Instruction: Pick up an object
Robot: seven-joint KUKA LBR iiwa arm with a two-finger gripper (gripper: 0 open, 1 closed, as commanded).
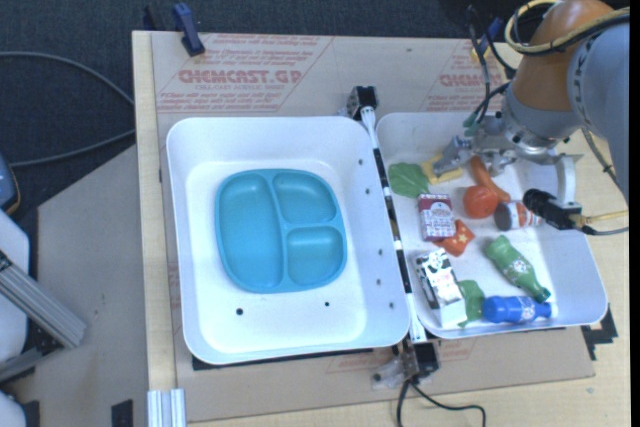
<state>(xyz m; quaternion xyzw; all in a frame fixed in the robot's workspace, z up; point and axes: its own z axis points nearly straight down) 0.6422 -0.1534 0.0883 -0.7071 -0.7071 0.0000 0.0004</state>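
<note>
Gripper [470,153] low over right bin [590,265] near its top edge, jaw state can't tell, orange toy [481,198] just below it w/ red box [436,217], green bottle [516,266], blue divided plate [281,228] in left bin [195,165]

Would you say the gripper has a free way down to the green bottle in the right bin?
Probably yes: the green bottle lies on its side with bare bin floor around it, nothing on top, and the gripper hangs nearby in the same right bin.

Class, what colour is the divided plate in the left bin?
Light blue, seen clearly in the camera view: the divided plate has three compartments.
</note>
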